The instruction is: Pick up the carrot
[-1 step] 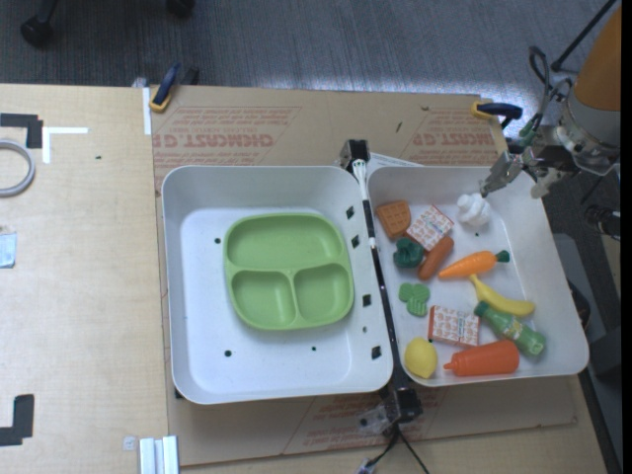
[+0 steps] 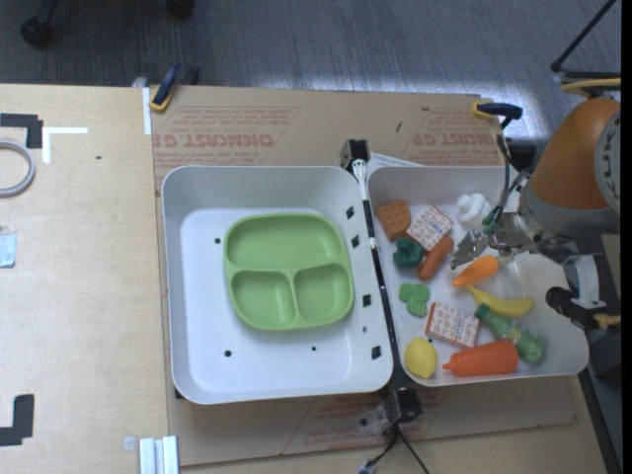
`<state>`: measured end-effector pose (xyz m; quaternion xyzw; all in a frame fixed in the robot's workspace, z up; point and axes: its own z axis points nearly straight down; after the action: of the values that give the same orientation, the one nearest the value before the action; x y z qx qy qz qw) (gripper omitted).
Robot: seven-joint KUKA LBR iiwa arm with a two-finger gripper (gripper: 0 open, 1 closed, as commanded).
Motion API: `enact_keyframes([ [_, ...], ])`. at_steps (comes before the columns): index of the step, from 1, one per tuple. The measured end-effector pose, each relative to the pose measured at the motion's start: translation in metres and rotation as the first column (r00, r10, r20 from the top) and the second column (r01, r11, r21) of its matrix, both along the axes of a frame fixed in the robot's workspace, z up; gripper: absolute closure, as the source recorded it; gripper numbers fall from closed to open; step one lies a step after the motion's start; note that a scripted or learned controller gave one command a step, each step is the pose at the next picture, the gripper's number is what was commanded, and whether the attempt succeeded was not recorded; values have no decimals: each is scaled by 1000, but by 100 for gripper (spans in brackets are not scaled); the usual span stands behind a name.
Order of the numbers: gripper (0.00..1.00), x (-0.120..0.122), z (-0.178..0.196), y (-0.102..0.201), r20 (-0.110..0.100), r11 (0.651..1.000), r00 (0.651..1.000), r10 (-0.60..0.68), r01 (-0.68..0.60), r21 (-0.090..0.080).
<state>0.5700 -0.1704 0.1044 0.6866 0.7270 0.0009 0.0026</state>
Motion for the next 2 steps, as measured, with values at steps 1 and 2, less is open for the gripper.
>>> enact_keyframes([
  [1, 100, 2, 11, -1, 7, 1000, 1000, -3, 4, -4],
  [2, 0, 2, 11, -1, 6, 1000, 1000, -3, 3, -4],
])
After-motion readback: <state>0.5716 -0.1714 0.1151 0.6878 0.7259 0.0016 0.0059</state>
